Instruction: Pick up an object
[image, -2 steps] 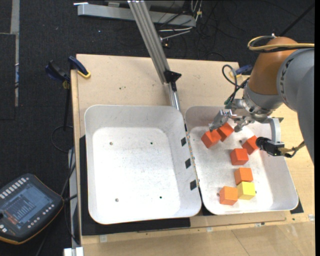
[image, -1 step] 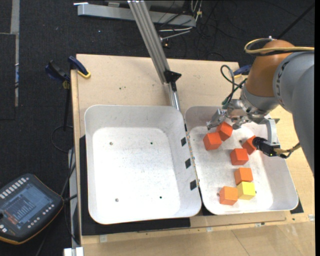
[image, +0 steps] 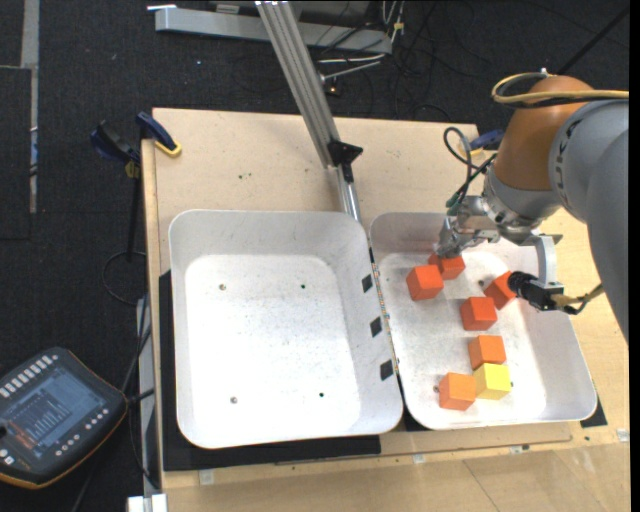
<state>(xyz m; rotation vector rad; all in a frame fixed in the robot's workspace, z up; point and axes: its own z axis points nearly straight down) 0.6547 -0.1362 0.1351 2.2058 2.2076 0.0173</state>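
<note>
Arm in from right, wrist bent down, hand low, pointing left.

Pale wood surface on a dark carpet floor. Metal pole slants in from the far side, cables tangled behind it. Blue-yellow clamp on far-left corner. Teach pendant on floor, near left.

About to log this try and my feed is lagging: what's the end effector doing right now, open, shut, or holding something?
End effector: low in the right bin, right over a small orange block; open, shut or gripping cannot be told from this view.
</note>
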